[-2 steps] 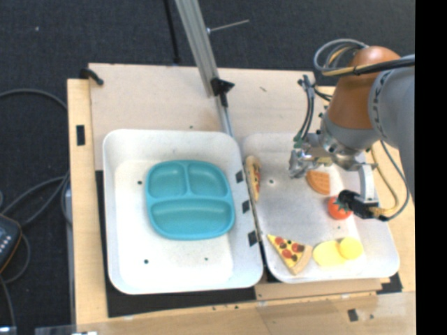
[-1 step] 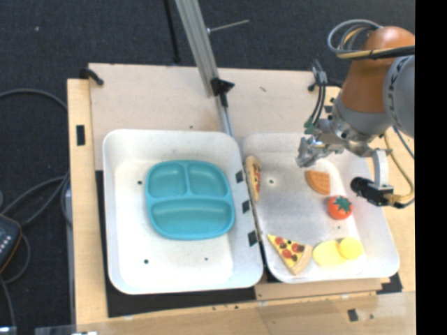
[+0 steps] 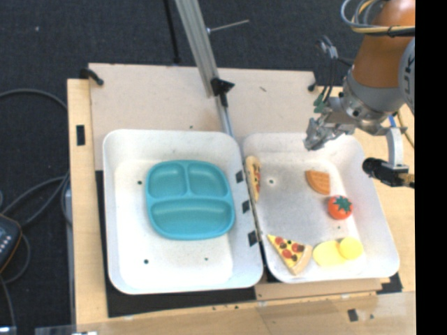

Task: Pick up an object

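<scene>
My gripper (image 3: 313, 142) hangs over the far edge of the right bin (image 3: 279, 166), above and a little behind an orange-brown bread-like piece (image 3: 318, 181). Nothing shows between its fingers. Below that piece lies a red tomato (image 3: 339, 207). Two yellow pieces (image 3: 338, 250) rest near the bin's front right corner, beside a pizza slice (image 3: 290, 252). A long hot-dog-like piece (image 3: 252, 177) lies along the bin's left wall.
The left bin (image 3: 126, 257) holds a teal divided plate (image 3: 189, 199). A slanted metal post (image 3: 199, 40) rises behind the bins. Bare bin floor lies in the middle of the right bin.
</scene>
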You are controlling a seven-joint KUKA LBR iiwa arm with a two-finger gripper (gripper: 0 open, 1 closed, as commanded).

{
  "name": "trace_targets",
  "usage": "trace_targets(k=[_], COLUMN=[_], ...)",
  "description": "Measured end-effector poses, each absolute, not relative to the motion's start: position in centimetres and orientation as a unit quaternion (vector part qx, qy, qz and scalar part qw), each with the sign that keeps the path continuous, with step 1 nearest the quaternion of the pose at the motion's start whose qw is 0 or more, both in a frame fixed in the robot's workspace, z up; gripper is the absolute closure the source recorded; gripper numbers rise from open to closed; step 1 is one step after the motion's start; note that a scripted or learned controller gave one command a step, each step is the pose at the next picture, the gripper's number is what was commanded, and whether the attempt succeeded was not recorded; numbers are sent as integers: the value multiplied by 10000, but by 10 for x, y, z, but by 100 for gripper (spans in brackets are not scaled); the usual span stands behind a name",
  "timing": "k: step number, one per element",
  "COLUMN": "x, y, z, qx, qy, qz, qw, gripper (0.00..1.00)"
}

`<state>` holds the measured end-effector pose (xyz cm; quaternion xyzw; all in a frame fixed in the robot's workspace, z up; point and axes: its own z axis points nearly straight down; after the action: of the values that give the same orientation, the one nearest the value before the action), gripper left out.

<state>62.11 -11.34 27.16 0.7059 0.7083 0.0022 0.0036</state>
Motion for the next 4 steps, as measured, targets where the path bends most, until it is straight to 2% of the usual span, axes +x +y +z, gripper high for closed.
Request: trace_targets(k=[1,3,4], x=[622,587,583], y=[-115,-16,38], z=[293,285,280], qx=[7056,7046,7058], qy=[7086,7096,7084], qz=[9,6,3], qw=[19,-2,-1], gripper=[100,100,100])
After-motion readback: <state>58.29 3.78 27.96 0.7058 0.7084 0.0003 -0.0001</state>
